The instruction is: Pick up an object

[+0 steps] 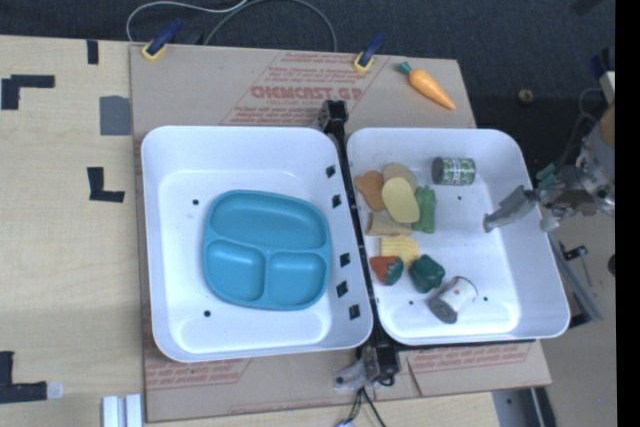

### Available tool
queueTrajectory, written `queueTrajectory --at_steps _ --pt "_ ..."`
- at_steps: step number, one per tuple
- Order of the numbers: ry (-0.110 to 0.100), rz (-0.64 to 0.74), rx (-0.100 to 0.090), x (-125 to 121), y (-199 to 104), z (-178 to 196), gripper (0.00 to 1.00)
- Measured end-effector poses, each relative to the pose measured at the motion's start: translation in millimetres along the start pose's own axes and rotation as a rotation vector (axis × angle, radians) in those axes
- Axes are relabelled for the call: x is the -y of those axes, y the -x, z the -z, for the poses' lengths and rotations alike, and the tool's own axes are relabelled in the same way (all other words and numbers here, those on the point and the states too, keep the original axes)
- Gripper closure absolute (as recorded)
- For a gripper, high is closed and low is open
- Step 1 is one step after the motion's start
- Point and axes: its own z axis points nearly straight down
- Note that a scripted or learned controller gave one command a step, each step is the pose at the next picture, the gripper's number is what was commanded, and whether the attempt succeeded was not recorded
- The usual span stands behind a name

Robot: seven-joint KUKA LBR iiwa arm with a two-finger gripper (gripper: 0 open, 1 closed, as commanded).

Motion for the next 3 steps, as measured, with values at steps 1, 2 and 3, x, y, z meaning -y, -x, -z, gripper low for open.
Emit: queueTrajectory --at_steps 1,2,3 --pt "-0.006 0.006 -0.003 -57 -51 -145 0.00" --pt "0.002 0.003 0.000 -117 -49 -167 0.00" --pt "0.008 0.002 0.000 -117 -50 -154 1.00"
